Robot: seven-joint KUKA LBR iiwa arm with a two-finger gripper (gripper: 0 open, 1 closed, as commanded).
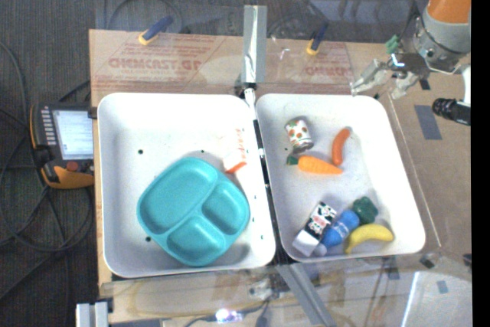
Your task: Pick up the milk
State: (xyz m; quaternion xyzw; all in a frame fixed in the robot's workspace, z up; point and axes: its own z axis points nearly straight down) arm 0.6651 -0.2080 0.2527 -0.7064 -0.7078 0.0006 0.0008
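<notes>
Bench, two white bins (pixel 264 165). Right bin, 7 o'clock corner: milk (pixel 315 227) carton, lying tilted against blue bottle (pixel 338 230) and banana (pixel 369 235) (crowded, awkward access). Gripper (pixel 380 78) at 1 o'clock outside the rim, fingers spread, holding nothing; well apart from milk.

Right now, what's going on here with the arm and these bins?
The arm is meant to pick up the milk, a small carton lying near the front of the right bin beside a blue bottle and a banana. The gripper is over the bench beyond the bin's far right corner, well away from the milk and holding nothing. A carrot and a can lie farther back. The left bin holds a teal tray.
</notes>
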